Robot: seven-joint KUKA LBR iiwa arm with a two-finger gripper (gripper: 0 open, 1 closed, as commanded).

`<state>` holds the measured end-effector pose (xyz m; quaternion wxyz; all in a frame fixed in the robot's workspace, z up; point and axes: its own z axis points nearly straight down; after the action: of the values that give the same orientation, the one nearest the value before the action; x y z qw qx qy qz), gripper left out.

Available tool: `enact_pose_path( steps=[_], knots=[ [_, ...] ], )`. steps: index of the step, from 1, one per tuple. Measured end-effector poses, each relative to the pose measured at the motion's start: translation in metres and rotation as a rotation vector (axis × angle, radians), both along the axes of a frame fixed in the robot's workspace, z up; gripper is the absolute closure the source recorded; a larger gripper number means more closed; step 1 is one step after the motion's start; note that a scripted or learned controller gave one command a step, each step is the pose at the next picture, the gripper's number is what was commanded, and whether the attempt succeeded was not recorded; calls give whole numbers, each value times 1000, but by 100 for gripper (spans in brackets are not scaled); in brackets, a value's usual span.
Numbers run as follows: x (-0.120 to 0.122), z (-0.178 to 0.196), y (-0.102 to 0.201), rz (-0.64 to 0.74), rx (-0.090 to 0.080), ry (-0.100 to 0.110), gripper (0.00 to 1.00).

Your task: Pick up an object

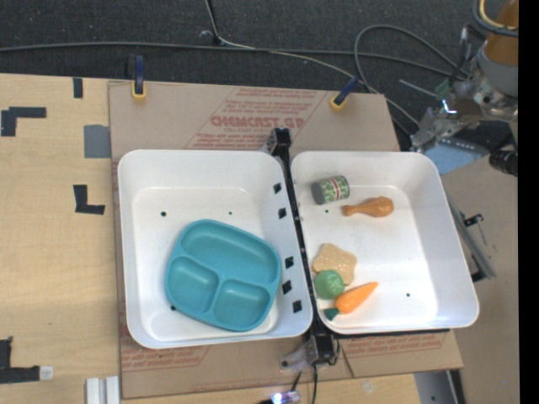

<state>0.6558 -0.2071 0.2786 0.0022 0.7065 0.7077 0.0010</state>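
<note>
The right bin (pixel 434 251) holds a small can with a green label (pixel 330 189) lying on its side, an orange-brown toy drumstick (pixel 369 208), a tan cracker-like piece (pixel 335 260), a green ball (pixel 328 284) and an orange carrot (pixel 354 297). My gripper (pixel 438 123) hangs at the top right, above and outside the right bin's far right corner, well away from all the objects. Nothing is seen between its fingers.
The left bin (pixel 143 200) holds a teal divided plate (pixel 222 274). Both bins rest on a cardboard sheet (pixel 253 116) on the wooden bench. Black cables (pixel 379 49) run across the dark floor behind the bins. Clips (pixel 138 87) pin the cardboard.
</note>
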Motion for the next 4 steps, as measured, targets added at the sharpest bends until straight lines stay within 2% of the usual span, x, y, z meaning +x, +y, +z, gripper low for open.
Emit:
enact_pose_path(
  steps=[1,2,3,4],
  knots=[
    [8,-15,56,4,2,5,100],
    [6,-32,111,4,3,7,100],
    [-2,-32,161,4,3,7,100],
    [4,-46,217,3,2,8,100]
  ],
)
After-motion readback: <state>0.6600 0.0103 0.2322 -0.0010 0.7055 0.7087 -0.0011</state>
